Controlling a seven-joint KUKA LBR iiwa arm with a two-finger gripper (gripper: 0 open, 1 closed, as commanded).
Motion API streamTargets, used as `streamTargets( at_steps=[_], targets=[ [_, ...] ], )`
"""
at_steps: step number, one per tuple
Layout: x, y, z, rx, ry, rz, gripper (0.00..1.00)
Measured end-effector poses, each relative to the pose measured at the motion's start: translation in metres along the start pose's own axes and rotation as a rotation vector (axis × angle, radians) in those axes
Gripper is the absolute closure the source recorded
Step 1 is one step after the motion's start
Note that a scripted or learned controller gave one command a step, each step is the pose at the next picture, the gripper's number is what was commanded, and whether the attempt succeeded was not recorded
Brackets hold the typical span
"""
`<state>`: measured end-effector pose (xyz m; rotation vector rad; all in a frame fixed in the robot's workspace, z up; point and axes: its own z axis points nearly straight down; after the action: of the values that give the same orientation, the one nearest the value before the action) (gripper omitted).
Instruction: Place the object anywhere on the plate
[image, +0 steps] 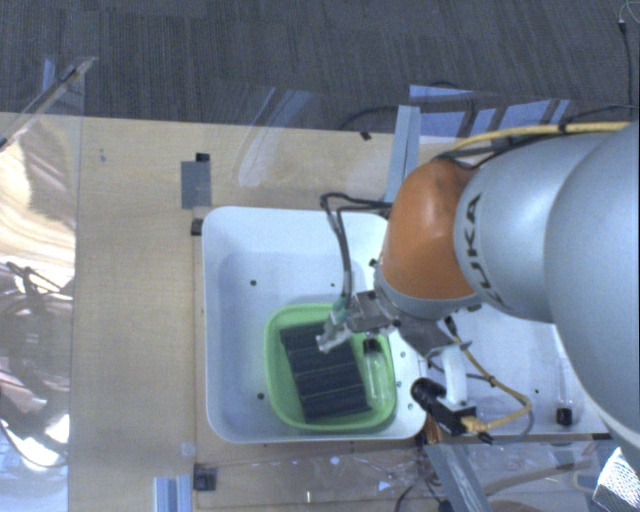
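The green plate sits in the near part of the left bin. A dark ridged object lies on it, long axis running far-left to near-right. The gripper hangs directly over the object's far end; its finger state cannot be told.

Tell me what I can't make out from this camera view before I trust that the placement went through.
- Pincer: it sits over the dark object on the green plate, but the wrist above and its small size hide whether it is open or shut.
- Right bin: mostly covered by the grey arm.
- Plate's upper right rim: under the wrist.
- Dark object: its ridged top shows; what it is can't be told.
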<state>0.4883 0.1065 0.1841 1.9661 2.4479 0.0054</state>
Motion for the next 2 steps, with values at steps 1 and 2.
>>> streamTargets(
  at_steps=[1,2],
  targets=[
    [-0.042,0.008,-0.001,-0.002,-0.001,-0.058,0.0],
    [-0.082,0.017,-0.011,-0.002,-0.001,-0.038,0.0]
  ],
)
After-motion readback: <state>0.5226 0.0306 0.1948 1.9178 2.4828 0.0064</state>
